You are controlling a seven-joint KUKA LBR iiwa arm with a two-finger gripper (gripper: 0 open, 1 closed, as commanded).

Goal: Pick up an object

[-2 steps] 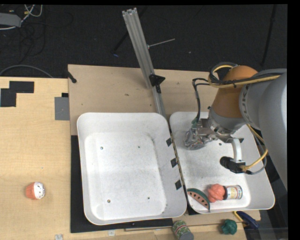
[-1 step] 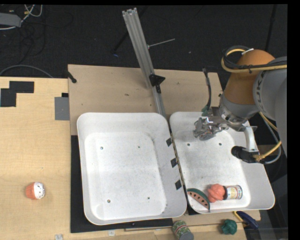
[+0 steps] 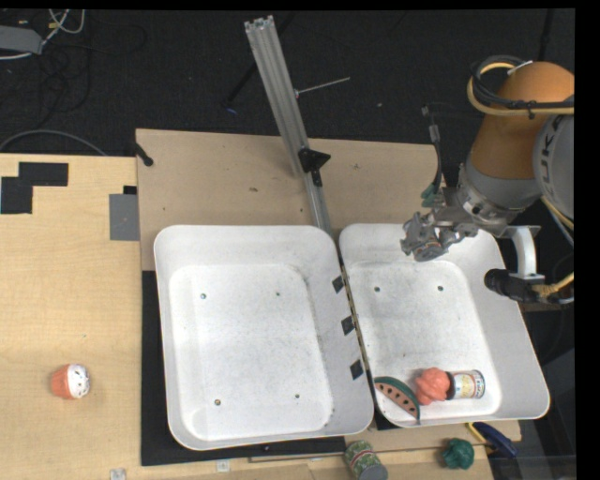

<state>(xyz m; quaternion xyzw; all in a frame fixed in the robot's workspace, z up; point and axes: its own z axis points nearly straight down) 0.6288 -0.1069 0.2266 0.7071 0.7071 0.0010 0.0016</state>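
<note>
Pink ball, small jar and striped slice share the right bin; tool opening unclear.

A pale wooden bench stands on a dark floor strewn with cables.

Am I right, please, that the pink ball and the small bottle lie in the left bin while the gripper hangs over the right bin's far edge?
Not quite: the camera view shows the pink ball and the small bottle in the right bin, at its near edge. The gripper does hang over that bin's far edge.
</note>
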